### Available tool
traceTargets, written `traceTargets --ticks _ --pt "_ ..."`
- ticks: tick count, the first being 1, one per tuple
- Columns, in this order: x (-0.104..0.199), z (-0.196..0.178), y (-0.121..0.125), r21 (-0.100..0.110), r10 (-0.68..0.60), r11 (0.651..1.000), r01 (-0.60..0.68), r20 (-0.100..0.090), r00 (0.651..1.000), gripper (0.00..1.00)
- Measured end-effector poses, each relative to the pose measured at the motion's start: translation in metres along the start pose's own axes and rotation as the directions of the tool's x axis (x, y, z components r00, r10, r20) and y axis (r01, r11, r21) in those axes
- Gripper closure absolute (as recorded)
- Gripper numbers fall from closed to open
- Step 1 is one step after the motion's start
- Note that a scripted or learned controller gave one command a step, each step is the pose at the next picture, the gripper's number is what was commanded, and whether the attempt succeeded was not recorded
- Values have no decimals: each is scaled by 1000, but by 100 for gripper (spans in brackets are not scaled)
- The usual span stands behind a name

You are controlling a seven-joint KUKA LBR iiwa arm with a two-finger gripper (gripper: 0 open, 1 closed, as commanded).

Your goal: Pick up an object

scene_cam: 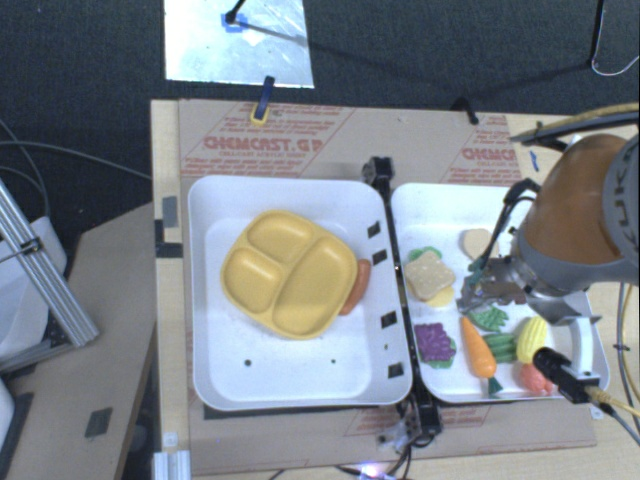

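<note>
My gripper (478,294) hangs low over the middle of the right bin (450,203), just right of a toast slice (431,277) and above a green leafy toy (490,319). Nothing is visibly held between its fingers. Around it lie a purple grape bunch (434,342), an orange carrot (478,348), a yellow corn cob (530,337), a red piece (532,379), a beige round piece (476,241) and a small green piece (424,254).
The left bin (250,378) holds a yellow divided plate (288,273) with a reddish sausage (354,286) tucked at its right edge. A black clipped divider (392,268) joins the bins. The arm's orange band (585,203) covers the right bin's far right side.
</note>
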State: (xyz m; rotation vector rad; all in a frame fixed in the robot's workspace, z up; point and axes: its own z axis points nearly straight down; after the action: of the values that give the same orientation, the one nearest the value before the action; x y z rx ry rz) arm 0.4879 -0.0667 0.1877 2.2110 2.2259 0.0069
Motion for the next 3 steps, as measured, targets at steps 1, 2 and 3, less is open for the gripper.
traceTargets --ticks 1,2,3 --pt "41 4 0 5 -2 1000 2 -2 1000 100" --pt "86 -27 0 2 -3 1000 3 -2 1000 100" --pt "71 -54 0 2 4 1000 -4 0 1000 100"
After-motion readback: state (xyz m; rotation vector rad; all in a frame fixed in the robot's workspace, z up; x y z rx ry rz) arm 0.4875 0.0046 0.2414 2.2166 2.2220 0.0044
